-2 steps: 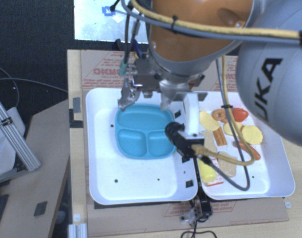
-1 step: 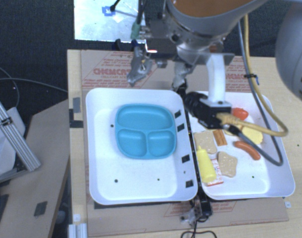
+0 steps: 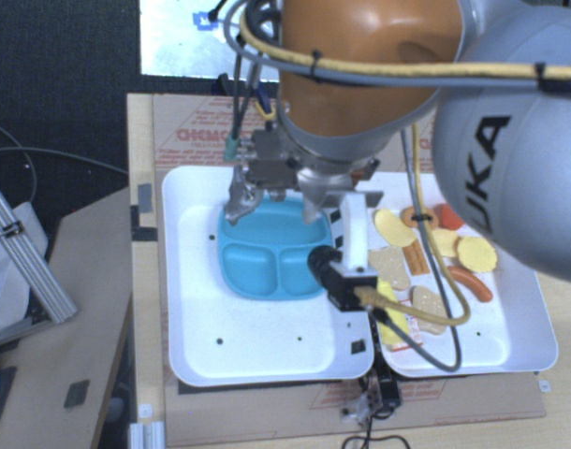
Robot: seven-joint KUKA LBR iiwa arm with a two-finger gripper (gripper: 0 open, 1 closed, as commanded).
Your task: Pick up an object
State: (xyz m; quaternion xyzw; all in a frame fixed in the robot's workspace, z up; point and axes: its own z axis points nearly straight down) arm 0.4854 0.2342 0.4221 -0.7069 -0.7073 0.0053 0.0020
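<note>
Looks like the fingers (image 3: 271, 204) sit spread open right over the blue tray's (image 3: 267, 265) far rim, so the tray lies directly below them.

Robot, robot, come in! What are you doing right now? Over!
Gripper low over the left bin, at the blue tray's far edge. Nothing seen in its grasp. Toy food piled in the right bin. Cables hang over the divider.
</note>
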